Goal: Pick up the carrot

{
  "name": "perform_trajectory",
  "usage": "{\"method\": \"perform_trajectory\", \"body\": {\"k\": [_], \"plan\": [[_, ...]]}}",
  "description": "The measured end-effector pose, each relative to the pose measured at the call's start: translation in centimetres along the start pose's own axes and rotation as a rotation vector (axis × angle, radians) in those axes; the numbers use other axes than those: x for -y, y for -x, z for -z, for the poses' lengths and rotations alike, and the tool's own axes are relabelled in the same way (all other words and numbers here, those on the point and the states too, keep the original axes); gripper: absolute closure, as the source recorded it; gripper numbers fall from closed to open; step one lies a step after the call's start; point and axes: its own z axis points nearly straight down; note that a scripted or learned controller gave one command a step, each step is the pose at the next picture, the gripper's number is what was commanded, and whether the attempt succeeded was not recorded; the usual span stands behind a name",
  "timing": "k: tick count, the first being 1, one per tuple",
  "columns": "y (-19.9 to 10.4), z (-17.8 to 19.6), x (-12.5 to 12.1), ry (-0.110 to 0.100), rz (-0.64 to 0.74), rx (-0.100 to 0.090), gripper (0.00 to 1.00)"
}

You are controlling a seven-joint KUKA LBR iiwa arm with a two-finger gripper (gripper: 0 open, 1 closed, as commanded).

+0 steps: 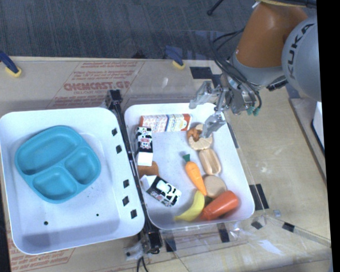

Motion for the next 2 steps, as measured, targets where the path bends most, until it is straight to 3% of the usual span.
{"method": "perform_trajectory", "body": {"k": [1,2], "plan": [[-8.3,-11.5,-0.7,0.006,-0.005,-0.012,0.00],[-12.3,-14.5,-2.3,0.004,-0.151,-0.001,0.00]]}}
